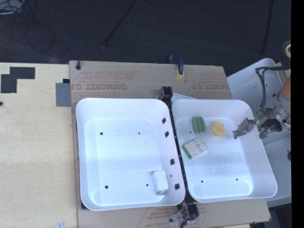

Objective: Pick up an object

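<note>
Two white bins sit side by side on the bench, and the action is all in the right bin. Three candidates lie in its upper half: a green ribbed piece toward twelve o'clock of the bin floor, a small yellow lump just beside it at its three o'clock, and a flat patterned packet lying at about six o'clock of the green one, tilted, apart from both. Over in the left bin, a pale white block rests alone near the five o'clock corner. The gripper comes in over the right bin's three o'clock rim, reaching toward the yellow lump, near it but not touching. Nothing sits between its fingers, and whether they are spread or closed I cannot tell from this angle, the tip is too small and dark. So by my reading this is the approach step, no grasp made yet. The nearest target looks to be the yellow lump, at the gripper's nine o'clock. The next move calls for travelling toward nine o'clock until the tip is squarely above it, then descending to the bin floor and closing around it. The lump is small and rounded, so a slightly off-centre descent could nudge it aside rather than catch it.
</note>
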